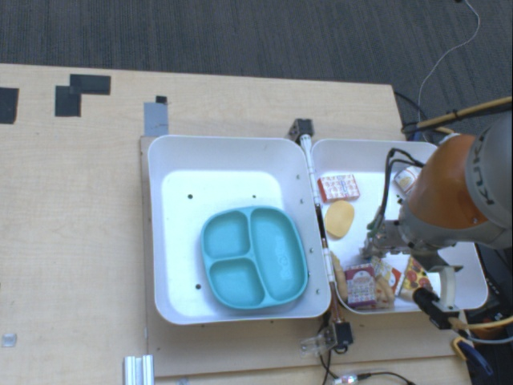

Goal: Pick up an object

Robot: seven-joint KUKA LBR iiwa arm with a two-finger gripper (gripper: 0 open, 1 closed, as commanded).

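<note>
Inspection of the light wooden desk (72, 215): two shallow white bins sit side by side. The left white bin (172, 215) holds a turquoise three-compartment plastic plate (255, 257). The right white bin (365, 157) holds the candidate objects: a small red-and-white printed packet (338, 187), a yellow oval piece (340, 218) just below it, and a cluster of colourful snack packets (362, 285) at the near edge. The grey arm with orange band (449, 192) is lowered over that cluster; its pincer (377, 247) is masked by the wrist, so its opening and any hold cannot be determined. Assessment: approach made, grasp unconfirmed, lift outstanding.
</note>
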